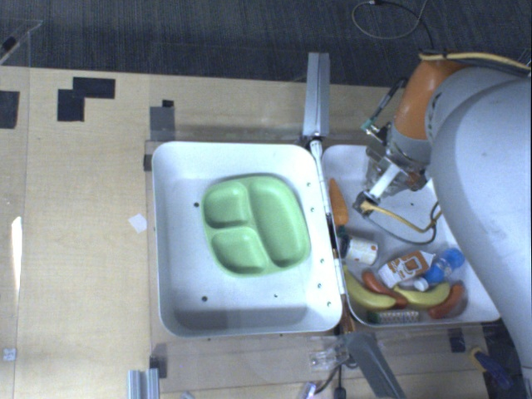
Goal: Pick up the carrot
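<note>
The carrot (337,203) is an orange, tapered piece lying lengthwise against the left wall of the right bin (349,158), towards its back. My gripper (384,166) hangs over the back of that bin, to the right of the carrot and apart from it. The wrist and arm cover the gripper from above. Nothing shows held under it.
The left bin (166,248) holds a green divided plate (253,223). At the front of the right bin lie a small white cup (362,250), a yellow banana (370,295), a white and orange carton (403,267) and a blue-capped bottle (442,266). The arm covers that bin's right side.
</note>
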